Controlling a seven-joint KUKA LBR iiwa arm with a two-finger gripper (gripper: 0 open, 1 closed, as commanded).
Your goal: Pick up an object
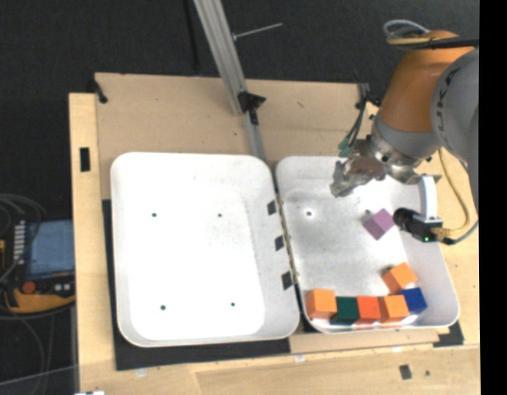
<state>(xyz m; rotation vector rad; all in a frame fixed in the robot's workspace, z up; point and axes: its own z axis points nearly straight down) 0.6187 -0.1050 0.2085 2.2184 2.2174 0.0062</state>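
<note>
While the tool (346, 179) hovers, a purple block (379, 223) lies nearby.

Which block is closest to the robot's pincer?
The purple block. It sits alone in the middle of the right bin, just below the pincer; the other blocks crowd the bin's bottom edge.

— What do you look like from up there?

— My arm (439, 97) is grey and rounded, with a broad orange band (414, 89) above the wrist. A thin yellowish cable (461, 196) loops along my side, a pale one curls above the band, and a white bracket (427, 194) with a small black box sits below.

— And your jaws?

— Dark grey metal, small and blurred.
</note>
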